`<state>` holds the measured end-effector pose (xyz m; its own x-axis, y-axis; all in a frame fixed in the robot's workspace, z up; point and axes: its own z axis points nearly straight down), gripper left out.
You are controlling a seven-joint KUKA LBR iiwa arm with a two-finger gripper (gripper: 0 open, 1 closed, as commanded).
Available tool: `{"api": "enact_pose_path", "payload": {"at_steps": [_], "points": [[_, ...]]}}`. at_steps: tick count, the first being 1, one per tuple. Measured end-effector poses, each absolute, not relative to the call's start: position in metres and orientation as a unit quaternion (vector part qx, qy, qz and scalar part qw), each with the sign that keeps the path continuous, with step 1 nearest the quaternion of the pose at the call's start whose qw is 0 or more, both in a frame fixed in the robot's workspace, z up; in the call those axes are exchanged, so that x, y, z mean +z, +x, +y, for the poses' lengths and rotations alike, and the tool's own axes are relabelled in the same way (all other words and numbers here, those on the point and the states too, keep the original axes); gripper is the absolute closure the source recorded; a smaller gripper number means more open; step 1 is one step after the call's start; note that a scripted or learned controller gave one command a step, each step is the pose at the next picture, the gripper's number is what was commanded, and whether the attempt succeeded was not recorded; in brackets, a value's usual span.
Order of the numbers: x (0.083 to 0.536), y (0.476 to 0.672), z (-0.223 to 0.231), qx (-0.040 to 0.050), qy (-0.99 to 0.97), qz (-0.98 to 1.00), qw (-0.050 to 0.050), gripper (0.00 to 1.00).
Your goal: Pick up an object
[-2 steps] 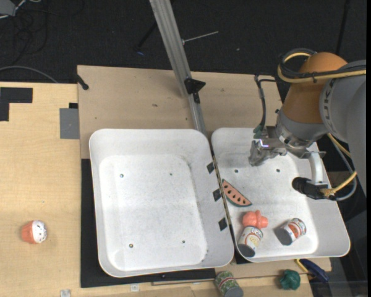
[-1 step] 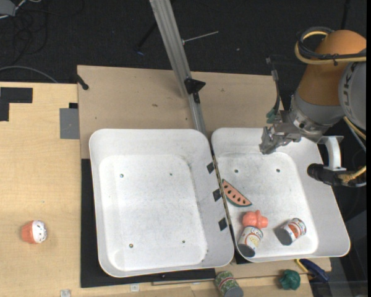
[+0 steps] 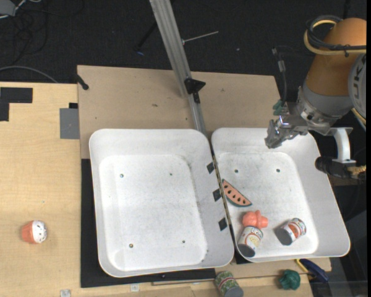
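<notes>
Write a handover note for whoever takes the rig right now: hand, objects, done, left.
Hand: above the right bin's far rim, clear of every object; I cannot tell whether it is open.
Right bin, near half: watermelon slice by the divider, orange toy, two small cans lying in front of it.
Outside the bins: a can and a green toy on the bench's near edge, a red and white ball on the wooden top to the left.
Done: nothing picked.
Left: descend on an object, grasp, lift.

Slanted overhead view, seemingly mid-distance, both bins [image 3: 149, 142]
</notes>
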<state>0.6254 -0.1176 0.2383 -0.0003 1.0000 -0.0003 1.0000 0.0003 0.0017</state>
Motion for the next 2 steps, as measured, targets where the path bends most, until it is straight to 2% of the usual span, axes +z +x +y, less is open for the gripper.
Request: {"api": "enact_pose_path", "payload": {"at_steps": [1, 2], "points": [[0.245, 0.626, -0.060, 0.0004, 0.706, 0.708, -0.001, 1.00], [0.231, 0.630, -0.006, -0.0009, 0.706, 0.708, -0.002, 1.00]]}}
